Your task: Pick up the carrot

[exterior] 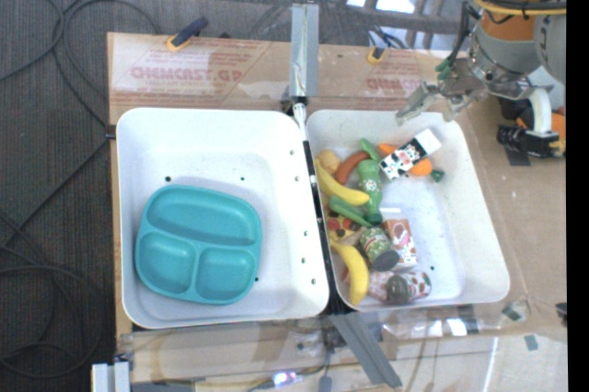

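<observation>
A: Start at the claw. Where is it, and what are its fingers doing?

B: The gripper [431, 100] hangs over the far rim of the right bin [479, 224], near its back edge, under the grey wrist and the orange band. The two fingers look spread apart, one reaching left and one pointing nearer the bin, with nothing between them.

A: And the carrot?

B: I take it to be the orange piece with a green tip [421, 167] lying in the back half of the right bin, touching the black-and-white cow-patterned carton [408, 156], which lies partly over it. So only its right end is plain to see. There is another orange-red, curved piece [351, 166] to the left, beside the bananas [339, 190], which may be a pepper or a sausage; I cannot tell for sure.

A: Which step is this, then?

B: The approach, I judge. The claw is high and apart from the pile, not yet over the carrot and not yet lowered.

A: What does the next move call for?

B: Coming forward and a little left over the carton's corner, then descending with the fingers set across the carrot's narrow width. The carton crowds it, so the fingers need to land on the exposed end, or they may clamp the carton instead.

A: Anything else around?

B: The left bin [184, 128] holds a teal divided plate [198, 243], well apart from all this.
</observation>
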You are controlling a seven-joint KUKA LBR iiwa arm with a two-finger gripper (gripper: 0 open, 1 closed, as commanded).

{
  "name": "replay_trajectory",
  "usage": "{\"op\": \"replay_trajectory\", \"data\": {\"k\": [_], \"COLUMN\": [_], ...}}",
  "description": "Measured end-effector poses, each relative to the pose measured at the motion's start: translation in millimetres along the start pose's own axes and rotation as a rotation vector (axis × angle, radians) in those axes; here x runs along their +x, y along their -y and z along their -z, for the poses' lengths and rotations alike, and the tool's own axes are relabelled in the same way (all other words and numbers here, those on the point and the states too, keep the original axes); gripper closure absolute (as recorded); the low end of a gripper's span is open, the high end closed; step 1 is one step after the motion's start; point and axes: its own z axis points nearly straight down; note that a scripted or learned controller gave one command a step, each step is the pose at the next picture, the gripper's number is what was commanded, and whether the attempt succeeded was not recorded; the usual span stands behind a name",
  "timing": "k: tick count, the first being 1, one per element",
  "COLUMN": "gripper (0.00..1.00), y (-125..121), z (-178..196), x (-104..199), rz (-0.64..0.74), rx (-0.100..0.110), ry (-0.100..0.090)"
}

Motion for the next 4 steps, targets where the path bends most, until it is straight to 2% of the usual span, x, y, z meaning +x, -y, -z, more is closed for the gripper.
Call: {"op": "replay_trajectory", "data": {"k": [1,2,3,4], "gripper": [0.00,1.00,1.00,0.00], "y": [2,1,35,35], "z": [-124,-115,13,12], "x": [-27,-26,26,26], "rz": [0.055,0.058,-0.052,-0.052], "rx": [-0.002,-0.004,0.001,0.001], "ry": [-0.002,0.001,0.000,-0.001]}}
